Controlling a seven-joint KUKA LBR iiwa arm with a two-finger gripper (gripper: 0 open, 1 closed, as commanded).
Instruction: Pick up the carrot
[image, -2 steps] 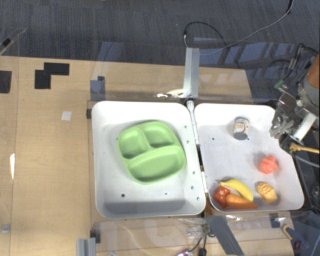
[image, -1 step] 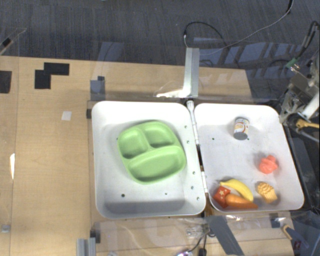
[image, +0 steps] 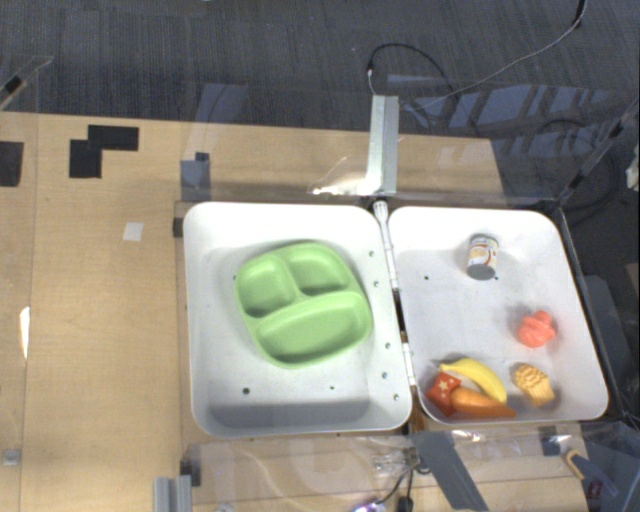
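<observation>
An orange carrot (image: 480, 404) lies along the front edge of the right bin (image: 440, 250), near its front left corner. A yellow banana (image: 476, 377) rests just behind it, and a small red item (image: 443, 389) touches its left end.
The left bin (image: 215, 400) holds a green divided plate (image: 303, 302). In the right bin a small can (image: 483, 256) stands toward the back, a red-orange lumpy toy (image: 538, 329) sits at the right, and a yellow-brown item (image: 533, 382) lies right of the banana.
</observation>
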